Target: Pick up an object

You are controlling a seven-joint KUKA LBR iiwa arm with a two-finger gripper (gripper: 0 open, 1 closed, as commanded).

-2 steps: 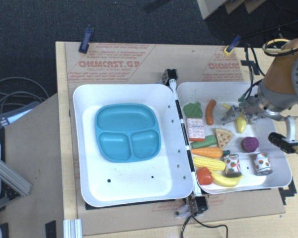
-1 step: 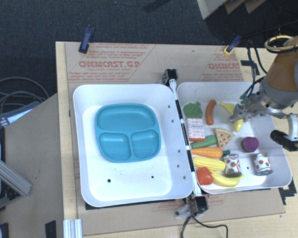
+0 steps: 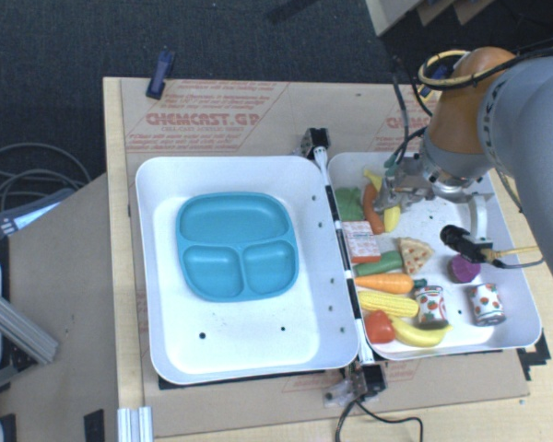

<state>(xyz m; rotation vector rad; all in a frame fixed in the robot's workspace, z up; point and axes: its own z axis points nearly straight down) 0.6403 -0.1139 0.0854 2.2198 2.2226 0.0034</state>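
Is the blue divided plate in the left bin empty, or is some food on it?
Empty. The blue three-compartment plastic plate shows only bare blue surface in all its compartments; the toy food lies in the right white bin.

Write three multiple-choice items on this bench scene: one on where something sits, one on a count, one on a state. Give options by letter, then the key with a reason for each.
1. Where does the blue three-compartment plastic tray sit?
A. in the left white bin
B. in the right white bin
C. on the cardboard outside both bins

2. How many small red-and-white patterned cans lie in the right white bin?
A. none
B. two
C. five

3. What lies in the tray's compartments?
A. toy food
B. a can
C. nothing

Key: 1 A, the tray rests on the floor of the left white bin. 2 B, one patterned can lies by the yellow plastic banana and another patterned can further right. 3 C, all three compartments show bare blue.
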